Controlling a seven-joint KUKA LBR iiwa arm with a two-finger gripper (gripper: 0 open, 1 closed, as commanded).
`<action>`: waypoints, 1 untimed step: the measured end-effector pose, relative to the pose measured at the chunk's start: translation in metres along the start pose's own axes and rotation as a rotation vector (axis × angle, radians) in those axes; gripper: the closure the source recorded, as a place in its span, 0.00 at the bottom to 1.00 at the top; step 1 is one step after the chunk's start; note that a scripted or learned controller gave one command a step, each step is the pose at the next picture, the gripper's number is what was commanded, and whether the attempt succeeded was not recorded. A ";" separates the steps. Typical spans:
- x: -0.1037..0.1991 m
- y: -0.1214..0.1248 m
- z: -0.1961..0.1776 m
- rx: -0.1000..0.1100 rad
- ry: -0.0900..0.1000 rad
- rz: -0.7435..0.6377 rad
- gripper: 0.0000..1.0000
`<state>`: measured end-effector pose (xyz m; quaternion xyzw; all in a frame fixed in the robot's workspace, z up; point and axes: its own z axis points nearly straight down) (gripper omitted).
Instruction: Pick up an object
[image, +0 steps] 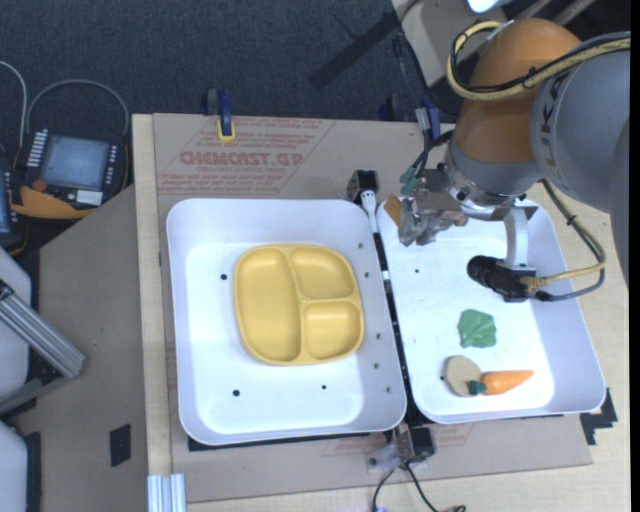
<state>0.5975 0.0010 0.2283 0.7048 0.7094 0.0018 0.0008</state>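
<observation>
In the right bin (566, 330) lie a green leafy piece (477, 328), a tan round piece (460, 374) and an orange carrot (508, 380), with the carrot touching the tan piece near the front edge. My gripper (418, 228) hangs low over the bin's far left corner, well away from those three. A small brown object (393, 211) peeks out just left of the gripper, partly hidden by it. The wrist blocks the view of the gripper's tips.
A yellow divided plate (298, 302) lies in the left bin (200, 340). A black part with a cable (500, 274) hangs from the arm over the middle of the right bin. The ridge between the bins (385, 290) runs close to the gripper.
</observation>
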 end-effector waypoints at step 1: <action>0.049 0.012 -0.008 0.000 0.000 0.001 1.00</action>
